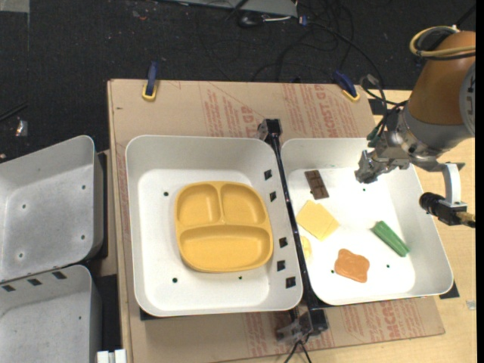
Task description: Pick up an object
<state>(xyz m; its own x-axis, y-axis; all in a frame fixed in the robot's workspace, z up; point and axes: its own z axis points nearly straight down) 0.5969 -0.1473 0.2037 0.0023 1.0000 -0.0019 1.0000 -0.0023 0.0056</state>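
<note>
Dark speckled floor [68, 44] w/ loose cables [333, 29] at top. Brown board [219, 104] on bench, 2 clamps [150, 82] on far edge. Even overhead light.

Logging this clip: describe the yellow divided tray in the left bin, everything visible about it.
The yellow divided tray looks like smooth moulded plastic, a rounded rectangle with a raised rim. Ridges split it into three compartments: two smaller ones along the far side and one wide one along the near side. All three look bare. It lies flat and upright on the floor of the left bin, roughly centred and turned slightly askew to the bin's walls. It touches only the bin floor; the gripper is over the right bin, well away.
</note>
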